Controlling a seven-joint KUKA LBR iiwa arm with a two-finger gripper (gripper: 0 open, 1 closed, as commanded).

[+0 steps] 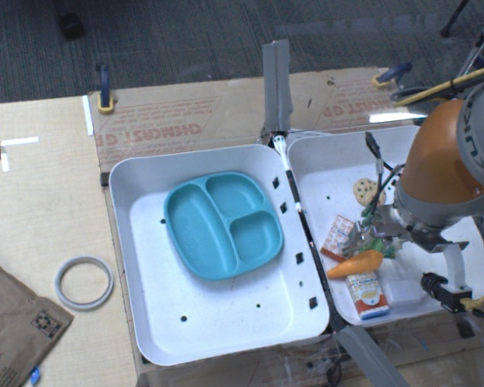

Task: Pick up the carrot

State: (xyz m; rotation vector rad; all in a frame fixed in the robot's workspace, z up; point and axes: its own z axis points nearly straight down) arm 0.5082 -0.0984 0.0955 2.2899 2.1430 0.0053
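Observation:
The orange carrot [354,264] lies in the right bin [309,171] near its left wall, with its green top pointing right. My gripper [368,234] hangs just above the carrot's green end, at the tip of the grey arm with the orange band [442,159]. The carrot rests on the bin floor, and the wrist hides part of its leaves.
A small carton [368,294] lies just in front of the carrot. A red-and-white packet [338,232] sits behind it, and a cookie [365,189] farther back. The left bin [152,313] holds a blue divided plate [224,225]. A tape ring [84,281] lies on the bench.

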